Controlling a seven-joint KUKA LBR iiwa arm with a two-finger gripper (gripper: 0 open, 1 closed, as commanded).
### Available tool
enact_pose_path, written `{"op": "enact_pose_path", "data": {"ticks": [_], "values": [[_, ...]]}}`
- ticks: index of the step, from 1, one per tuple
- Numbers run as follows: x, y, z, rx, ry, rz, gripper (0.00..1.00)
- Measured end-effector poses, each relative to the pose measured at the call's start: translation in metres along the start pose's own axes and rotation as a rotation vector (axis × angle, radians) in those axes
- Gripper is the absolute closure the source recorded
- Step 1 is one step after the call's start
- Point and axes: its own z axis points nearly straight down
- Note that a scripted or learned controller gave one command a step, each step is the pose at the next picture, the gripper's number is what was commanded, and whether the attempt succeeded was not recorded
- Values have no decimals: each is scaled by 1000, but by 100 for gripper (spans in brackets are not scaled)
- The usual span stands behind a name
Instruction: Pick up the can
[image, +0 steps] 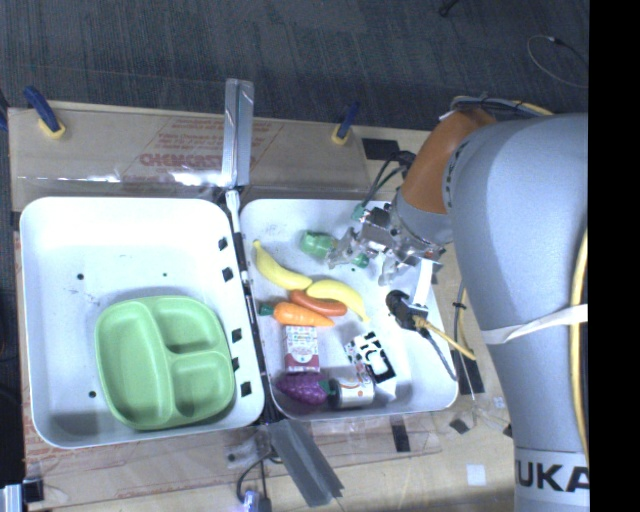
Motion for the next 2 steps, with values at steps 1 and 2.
{"op": "enact_pose_path", "data": {"ticks": [1, 2], "values": [[65, -17, 10, 2, 0, 48, 0], [65, -17, 10, 2, 0, 49, 0]]}}
